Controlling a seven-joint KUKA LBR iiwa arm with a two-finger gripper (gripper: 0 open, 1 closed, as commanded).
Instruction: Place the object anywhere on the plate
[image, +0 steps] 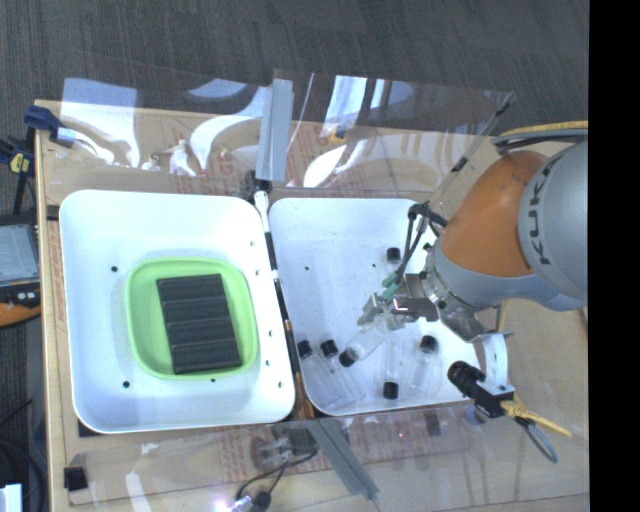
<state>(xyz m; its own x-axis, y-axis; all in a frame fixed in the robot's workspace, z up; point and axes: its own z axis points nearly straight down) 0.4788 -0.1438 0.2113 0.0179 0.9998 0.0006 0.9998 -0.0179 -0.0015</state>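
Arm (520, 235) casing reads "KU", rest cut off. Gripper (385, 308) low in right bin (330, 230) among black-capped vials (352, 355); finger state unclear. Green plate (140, 290) w/ dark slab, left bin (90, 230).

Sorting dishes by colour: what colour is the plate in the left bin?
Light green plate, seen in the camera view.
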